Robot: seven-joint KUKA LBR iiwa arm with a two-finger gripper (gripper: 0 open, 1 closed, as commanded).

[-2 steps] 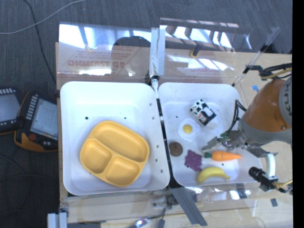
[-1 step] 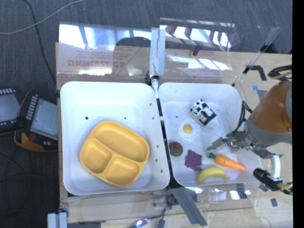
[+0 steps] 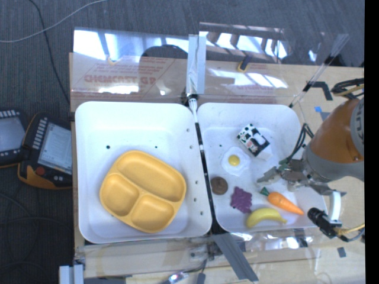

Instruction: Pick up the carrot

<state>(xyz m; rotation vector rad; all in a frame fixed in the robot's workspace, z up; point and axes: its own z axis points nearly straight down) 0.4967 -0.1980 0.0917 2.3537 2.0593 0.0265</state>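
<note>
Just below the pincer (image 3: 278, 175) lies the carrot (image 3: 284, 202), near the front of the right bin (image 3: 294, 116). I cannot tell if the pincer is open or closed. The carrot is not held yet. To grab it well, I think the pincer should come straight down over the fat middle and pinch across the short way. It looks smooth, hard and pointy, so it may slip. Below it and a bit to the left sits a curved yellow banana (image 3: 265, 218). Left of the pincer are a bumpy purple grape bunch (image 3: 240, 199) and a flat fried egg (image 3: 235, 161).
</note>
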